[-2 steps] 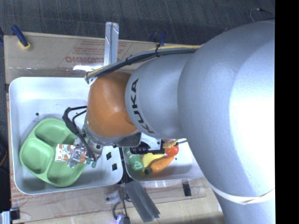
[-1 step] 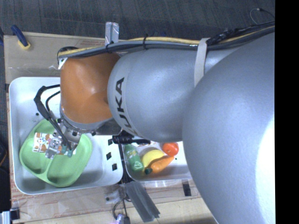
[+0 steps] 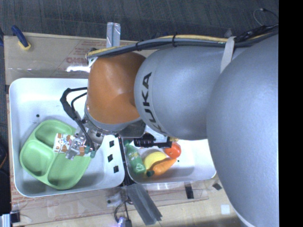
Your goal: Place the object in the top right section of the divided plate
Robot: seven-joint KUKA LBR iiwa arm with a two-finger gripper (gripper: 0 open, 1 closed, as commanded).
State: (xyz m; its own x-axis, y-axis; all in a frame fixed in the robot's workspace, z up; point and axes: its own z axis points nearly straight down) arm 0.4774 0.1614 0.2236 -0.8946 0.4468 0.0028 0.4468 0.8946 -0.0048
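Observation:
A green divided plate (image 3: 38,157) lies in the left bin (image 3: 28,93), towards its front left. A small white packet with orange and red print (image 3: 61,142) shows at the plate's upper right part, over the ridge between sections. My gripper (image 3: 78,148) hangs low over that same spot, its metal tip right beside the packet and seemingly touching it. Whether the packet rests on the plate or is held I cannot tell. The orange wrist band (image 3: 113,89) and the grey arm cover the middle of the bench.
The right bin (image 3: 199,171) holds a yellow fruit (image 3: 154,160), an orange carrot (image 3: 164,166), a red-orange piece (image 3: 174,150) and a green item (image 3: 135,162). A black cable (image 3: 68,100) loops above the plate. The bins' shared wall (image 3: 116,160) runs just right of the gripper.

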